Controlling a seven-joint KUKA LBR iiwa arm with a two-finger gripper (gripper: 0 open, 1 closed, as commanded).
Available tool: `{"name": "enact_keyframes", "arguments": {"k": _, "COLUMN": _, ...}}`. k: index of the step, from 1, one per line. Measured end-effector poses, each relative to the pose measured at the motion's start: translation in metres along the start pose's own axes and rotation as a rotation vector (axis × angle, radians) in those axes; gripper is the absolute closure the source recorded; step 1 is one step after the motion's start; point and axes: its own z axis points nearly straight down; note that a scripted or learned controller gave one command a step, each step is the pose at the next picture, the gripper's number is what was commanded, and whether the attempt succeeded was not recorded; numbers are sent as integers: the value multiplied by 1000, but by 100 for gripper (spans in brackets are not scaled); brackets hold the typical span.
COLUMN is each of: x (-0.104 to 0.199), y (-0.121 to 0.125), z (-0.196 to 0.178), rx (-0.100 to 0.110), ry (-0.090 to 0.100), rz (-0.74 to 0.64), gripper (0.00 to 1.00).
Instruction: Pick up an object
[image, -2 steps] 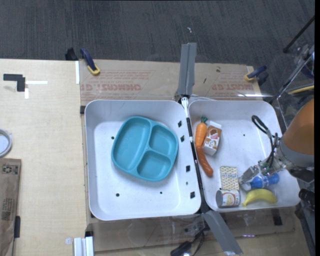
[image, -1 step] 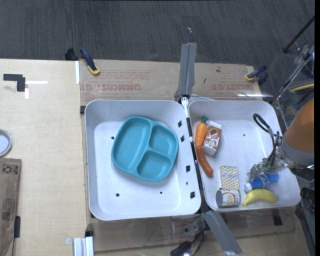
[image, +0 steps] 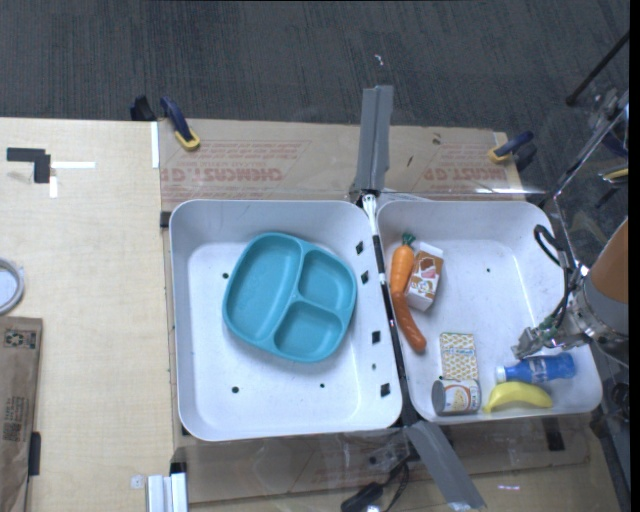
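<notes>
Here the jaws (image: 532, 343), state unclear, hover just above the blue bottle (image: 540, 369).

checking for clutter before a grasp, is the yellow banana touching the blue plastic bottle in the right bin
Touching. The camera view shows the yellow banana lying right under the blue plastic bottle with no white bin floor between them where they meet.

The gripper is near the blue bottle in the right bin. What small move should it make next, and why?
Probably a short descent onto the blue bottle. The gripper hovers just above its near end, with nothing visible between the fingers. The banana lies close beside the bottle toward the bin's front wall, so the approach should likely stay straight down to avoid nudging it.
</notes>
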Motion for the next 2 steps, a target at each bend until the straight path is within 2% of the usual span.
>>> {"name": "enact_keyframes", "arguments": {"k": 1, "x": 0, "y": 0, "z": 0, "rx": 0, "ry": 0, "rz": 1, "gripper": 0}}
{"name": "enact_keyframes", "arguments": {"k": 2, "x": -1, "y": 1, "z": -7, "rx": 2, "ry": 0, "rz": 2, "gripper": 100}}
